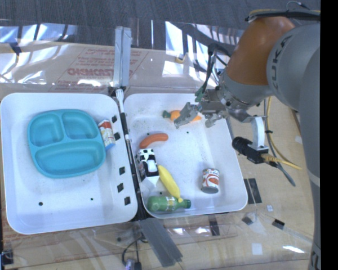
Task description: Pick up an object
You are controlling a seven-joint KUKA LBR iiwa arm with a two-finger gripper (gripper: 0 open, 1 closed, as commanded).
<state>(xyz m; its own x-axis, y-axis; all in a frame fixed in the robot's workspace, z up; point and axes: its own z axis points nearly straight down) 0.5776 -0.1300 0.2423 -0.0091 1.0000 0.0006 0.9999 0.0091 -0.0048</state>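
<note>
My gripper (197, 118) hangs over the back of the right bin (228, 167), its two grey fingers spread apart and open. A small orange carrot (173, 115) with a green tip lies on the bin floor right under them; one finger crosses its middle and nothing is lifted. Further forward in the same bin lie an orange-red sausage (153, 140), a black-and-white toy (148, 165), a yellow banana (169, 181), a green bottle (168, 203) on its side, and a red-and-white can (210, 180).
The left bin (22, 207) bears a blue divided plate (65, 142) and a small can (106, 134) against its right wall. A black-clipped divider (127, 167) separates the bins. The arm's grey body and orange band (259, 44) loom over the back right.
</note>
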